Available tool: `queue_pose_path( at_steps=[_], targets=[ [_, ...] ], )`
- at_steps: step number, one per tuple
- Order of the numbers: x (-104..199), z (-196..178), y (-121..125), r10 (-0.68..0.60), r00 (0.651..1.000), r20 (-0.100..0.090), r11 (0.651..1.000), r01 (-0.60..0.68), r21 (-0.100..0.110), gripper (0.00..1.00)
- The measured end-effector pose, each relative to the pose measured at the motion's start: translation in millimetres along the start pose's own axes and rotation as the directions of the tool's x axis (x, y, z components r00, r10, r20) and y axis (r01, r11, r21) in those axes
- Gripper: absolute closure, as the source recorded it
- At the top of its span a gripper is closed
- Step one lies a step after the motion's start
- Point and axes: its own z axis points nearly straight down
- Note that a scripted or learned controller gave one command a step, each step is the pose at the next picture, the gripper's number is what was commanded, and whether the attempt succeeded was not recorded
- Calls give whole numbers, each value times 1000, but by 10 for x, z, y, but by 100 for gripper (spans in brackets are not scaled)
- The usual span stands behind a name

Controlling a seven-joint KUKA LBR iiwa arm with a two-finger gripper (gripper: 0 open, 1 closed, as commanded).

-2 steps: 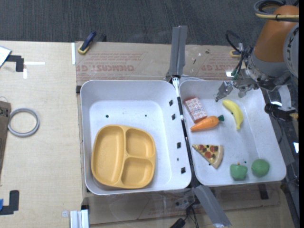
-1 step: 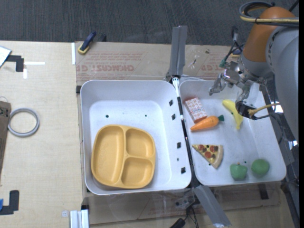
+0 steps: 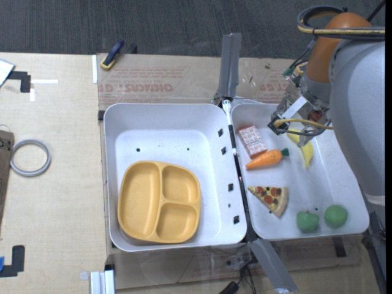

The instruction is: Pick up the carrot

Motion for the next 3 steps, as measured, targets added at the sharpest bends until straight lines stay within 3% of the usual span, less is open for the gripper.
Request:
queue_pose_path(
  at_steps=[1, 2, 3],
  targets=[
    [-84, -463, -162, 399, 917, -1, 917, -399, 0, 0],
    [220, -555, -503, 378, 926, -2, 926, -378, 0, 0],
    [201, -612, -482, 383, 924, 4, 924, -383, 2, 100]
  ],
)
